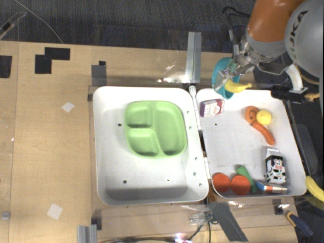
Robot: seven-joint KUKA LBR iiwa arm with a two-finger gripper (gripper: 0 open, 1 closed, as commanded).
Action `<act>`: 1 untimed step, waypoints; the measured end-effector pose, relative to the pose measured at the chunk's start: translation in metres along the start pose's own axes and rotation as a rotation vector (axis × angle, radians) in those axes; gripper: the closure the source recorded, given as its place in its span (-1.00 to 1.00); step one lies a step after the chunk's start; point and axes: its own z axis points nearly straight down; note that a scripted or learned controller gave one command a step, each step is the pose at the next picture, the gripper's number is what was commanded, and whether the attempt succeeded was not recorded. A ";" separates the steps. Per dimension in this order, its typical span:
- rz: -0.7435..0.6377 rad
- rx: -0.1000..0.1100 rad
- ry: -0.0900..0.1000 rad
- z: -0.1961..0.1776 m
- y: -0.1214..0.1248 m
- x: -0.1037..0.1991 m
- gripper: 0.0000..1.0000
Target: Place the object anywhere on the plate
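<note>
A green three-compartment plate [154, 128] lies in the left white bin [109, 151] with nothing on it. My gripper [236, 71] hangs over the far left corner of the right bin [238, 146], well right of the plate. It is shut on the rim of a teal cup [221, 78], which hangs tilted above the bin's far edge. A yellow banana-like piece [237, 87] shows just under the cup and the fingers; whether it is held I cannot tell.
The right bin holds a small purple-and-white carton [211, 107], an orange sausage shape [261, 127] with a yellow ball [264, 117], a cow-print carton [275, 168], two red rounds [232, 183], a green piece [243, 171] and a marker [271, 189]. A metal post [194, 57] stands behind the bins' divide.
</note>
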 end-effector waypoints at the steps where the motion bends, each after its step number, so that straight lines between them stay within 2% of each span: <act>1: -0.013 0.008 0.006 0.064 0.017 0.052 1.00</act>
